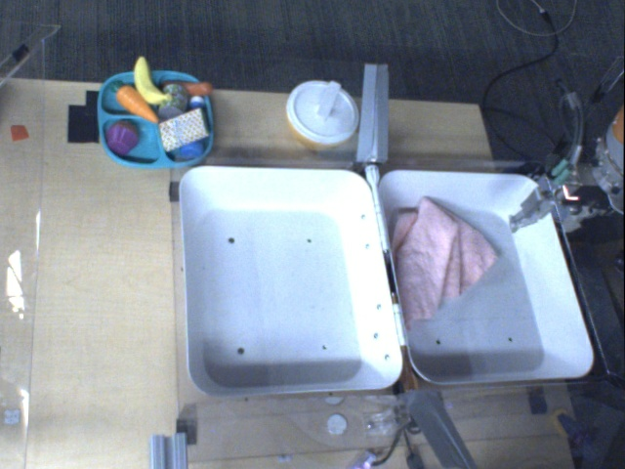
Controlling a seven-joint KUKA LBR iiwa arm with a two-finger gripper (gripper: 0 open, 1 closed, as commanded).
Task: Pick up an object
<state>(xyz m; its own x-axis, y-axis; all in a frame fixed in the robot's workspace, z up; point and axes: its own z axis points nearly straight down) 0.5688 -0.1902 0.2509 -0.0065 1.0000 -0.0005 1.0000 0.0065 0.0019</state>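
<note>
Lying crumpled: soft pink cloth [441, 254] | right bin [547, 355], smooth white

A pink cloth [441, 258] lies in the right bin [547, 301], crumpled rather than spread flat, with soft folds running along its length from the far end toward the near end. It sits against the bin's left wall, close beside the divide between the two bins, and covers the left and middle part of the floor there. Its far end rises to a rounded peak, its right edge comes to a blunt corner about halfway across the bin, and its near end tapers down along the left wall.
</note>
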